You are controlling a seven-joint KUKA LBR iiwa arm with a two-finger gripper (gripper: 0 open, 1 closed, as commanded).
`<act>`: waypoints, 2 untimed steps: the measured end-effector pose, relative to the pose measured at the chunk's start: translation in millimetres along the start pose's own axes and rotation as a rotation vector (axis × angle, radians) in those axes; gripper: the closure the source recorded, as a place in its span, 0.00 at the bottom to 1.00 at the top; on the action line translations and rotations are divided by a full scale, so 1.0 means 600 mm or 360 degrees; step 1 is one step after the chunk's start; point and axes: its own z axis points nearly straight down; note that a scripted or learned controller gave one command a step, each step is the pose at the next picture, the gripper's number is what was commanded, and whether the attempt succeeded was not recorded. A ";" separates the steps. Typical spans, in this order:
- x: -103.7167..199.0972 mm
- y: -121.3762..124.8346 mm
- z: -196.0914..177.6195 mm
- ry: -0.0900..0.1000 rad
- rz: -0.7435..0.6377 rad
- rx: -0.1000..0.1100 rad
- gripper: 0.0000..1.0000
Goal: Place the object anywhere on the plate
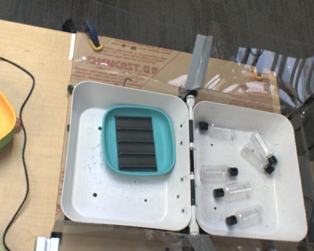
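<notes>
Camera view, teal plate [138,141] mid left bin [81,157], vials [235,190] spread rightward, end effector state untellable.

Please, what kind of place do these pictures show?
Probably a robotics lab bench set up for pick-and-place trials. Two shallow white plastic bins sit side by side, one holding a teal square plate, the other several clear plastic vials with black caps. A clear shield stands behind.
</notes>
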 end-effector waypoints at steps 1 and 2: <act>-0.004 -0.007 0.001 -0.0001 0.0144 0.0002 0.00; -0.008 -0.006 -0.001 0.0002 0.0399 -0.0001 0.00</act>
